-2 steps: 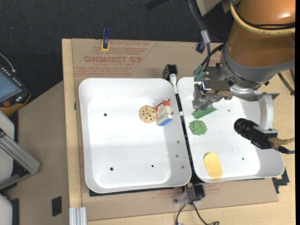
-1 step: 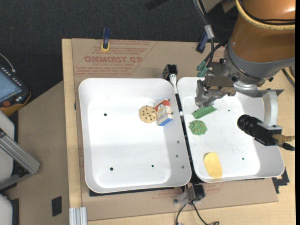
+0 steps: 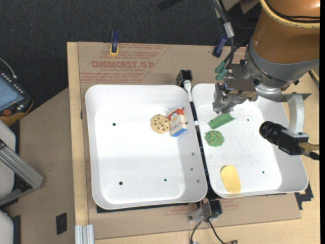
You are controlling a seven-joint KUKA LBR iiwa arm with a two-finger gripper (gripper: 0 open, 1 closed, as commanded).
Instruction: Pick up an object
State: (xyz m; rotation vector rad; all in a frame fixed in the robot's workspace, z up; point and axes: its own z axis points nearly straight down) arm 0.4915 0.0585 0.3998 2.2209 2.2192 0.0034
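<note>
Two shallow white plastic bins with rounded corners sit side by side on a brown cardboard sheet [image 3: 127, 60] printed with red lettering.

The left bin [image 3: 117, 166] holds two items near its right wall, toward the far edge: a round tan cookie with dark chips [image 3: 160, 123] and, touching its right side, a small red, white and blue carton [image 3: 177, 122] lying tilted.

The right bin [image 3: 269, 182] holds three items in its left half. A flat green rectangular block [image 3: 222, 120] lies slanted near the far left corner. A round green knobbly piece [image 3: 214, 138] sits just beside it, toward the near edge. A smooth yellow oval piece [image 3: 230, 178] lies near the near edge, well apart from the other two. A black cylindrical device on a grey bracket [image 3: 279, 133] reaches over the right side of this bin.

The two-finger gripper [image 3: 222, 105] is at the far left corner of the right bin, its tips right at the far end of the green block; whether the claw is apart, together or clamped on the block cannot be told. Above it rises the grey wrist with its glossy orange band [image 3: 289, 4].

A blue clamp with a yellow base [image 3: 115, 42] grips the cardboard's far edge. The cardboard rests on a pale bench; dark speckled flooring [image 3: 40, 14] lies beyond.
</note>
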